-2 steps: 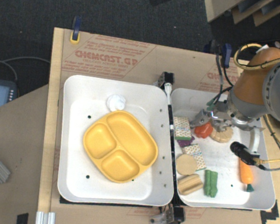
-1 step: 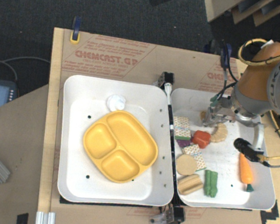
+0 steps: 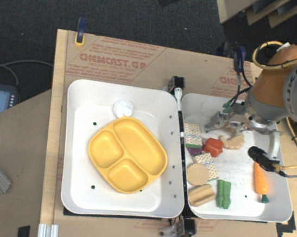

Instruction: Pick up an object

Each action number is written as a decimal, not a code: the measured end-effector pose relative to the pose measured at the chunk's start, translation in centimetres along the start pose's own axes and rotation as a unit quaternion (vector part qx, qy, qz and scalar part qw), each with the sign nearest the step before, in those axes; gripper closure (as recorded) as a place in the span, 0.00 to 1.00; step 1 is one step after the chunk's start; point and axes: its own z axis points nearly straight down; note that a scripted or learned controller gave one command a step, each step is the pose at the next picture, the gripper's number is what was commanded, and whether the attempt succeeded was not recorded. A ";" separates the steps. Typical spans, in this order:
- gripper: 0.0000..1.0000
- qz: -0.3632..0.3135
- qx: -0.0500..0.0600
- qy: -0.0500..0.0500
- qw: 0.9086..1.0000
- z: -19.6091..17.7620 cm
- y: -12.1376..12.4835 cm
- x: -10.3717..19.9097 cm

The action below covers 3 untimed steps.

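My gripper (image 3: 226, 122) hangs low over the back of the right bin (image 3: 275, 212), under the grey arm with its orange band. Just in front of it lie a beige chunk (image 3: 235, 142) and a red tomato-like piece (image 3: 213, 147). I see nothing held in the gripper. Further forward in the same bin are an orange carrot (image 3: 261, 181), a green vegetable (image 3: 223, 194), a tan bread roll (image 3: 202, 194) and a round cracker (image 3: 197, 175). A checkered piece (image 3: 193, 131) lies by the bin's left wall.
The left bin (image 3: 75, 132) holds a yellow divided plate (image 3: 127, 154) and a small white round lid (image 3: 122, 108) behind it. The two bins meet along a rim (image 3: 180, 141). Brown cardboard (image 3: 119, 56) lies under both.
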 end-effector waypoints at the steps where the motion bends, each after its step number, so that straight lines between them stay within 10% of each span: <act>1: 0.00 0.001 0.004 0.001 1.000 1.1 -4.4 -0.2; 3: 0.00 0.000 0.009 -0.001 1.000 1.1 3.4 1.1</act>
